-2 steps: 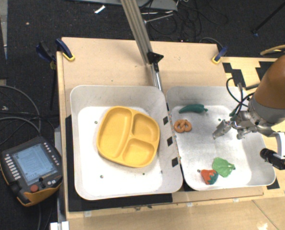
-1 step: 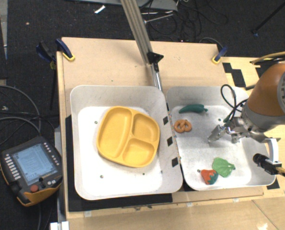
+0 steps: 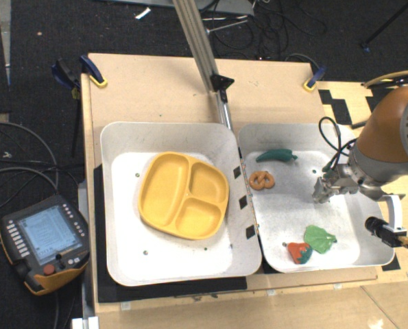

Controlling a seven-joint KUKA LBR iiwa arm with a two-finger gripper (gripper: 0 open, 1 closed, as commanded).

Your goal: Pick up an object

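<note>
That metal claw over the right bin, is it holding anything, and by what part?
Nothing is held. The gripper hangs over a bare patch of the right bin, apart from the pretzel, the green pepper and the green leaf.

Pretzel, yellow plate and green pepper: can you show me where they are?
pretzel [image 3: 261,179]: camera view, on the middle of its brown twist.
yellow plate [image 3: 184,195]: camera view, on the ridge between its compartments.
green pepper [image 3: 276,156]: camera view, on the middle of its dark green body.
</note>
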